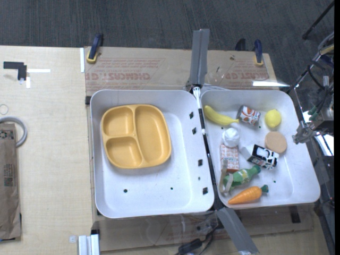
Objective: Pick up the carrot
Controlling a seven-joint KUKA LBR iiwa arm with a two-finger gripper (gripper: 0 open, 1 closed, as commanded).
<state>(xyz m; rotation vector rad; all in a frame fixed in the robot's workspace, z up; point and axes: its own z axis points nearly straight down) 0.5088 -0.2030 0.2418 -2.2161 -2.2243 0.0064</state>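
The carrot (246, 195) is a smooth orange cone with a small green tuft at its thick end, lying on its side near the front edge of the right bin (303, 187), its tip pointing toward the divider between the bins. Just behind the carrot, touching or nearly so, lies a green bottle (240, 177) on its side, glossy with a paler cap end. Behind the bottle stands a small carton (229, 158) with red print, and behind that a white rounded thing (231, 136) like a cup or lid. Farther back from the carrot a curved yellow banana (219, 116) lies near the bin's rear wall, with a small printed can (248, 115) and a round yellow lemon (273, 119) beside it. A flat tan disc (275, 142), like a biscuit, and a black-and-white packet (263, 156) sit behind and to the outer side of the carrot, apart from it. Nothing lies over the carrot; the bottle crowds its rear side.

The left bin (143, 201), well away from the carrot, holds a matte yellow plate (136, 136) with three compartments.

The gripper (304, 133) hangs at the outer rim of the right bin, behind the carrot and well apart from it; the metal parts there are too small and dim, so I cannot tell its opening.
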